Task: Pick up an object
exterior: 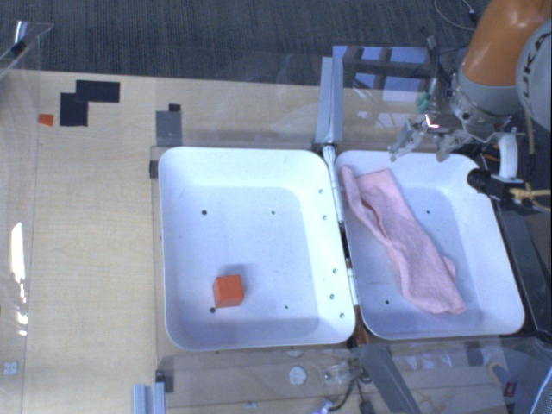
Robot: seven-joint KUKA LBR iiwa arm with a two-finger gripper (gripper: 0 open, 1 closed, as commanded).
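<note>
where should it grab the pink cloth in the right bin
Probably the upper end of the cloth, coming straight down. There it bunches into a raised fold near the bin's left wall, closest to the end effector; the lower end lies flatter.

Orange block (228, 291) left bin, pink cloth (404, 241) right bin

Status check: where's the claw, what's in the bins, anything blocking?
Claw open, nothing between its fingers, over right bin's far edge. Pink cloth lies diagonally in right bin; orange block in left bin. Nothing on top of either.
</note>
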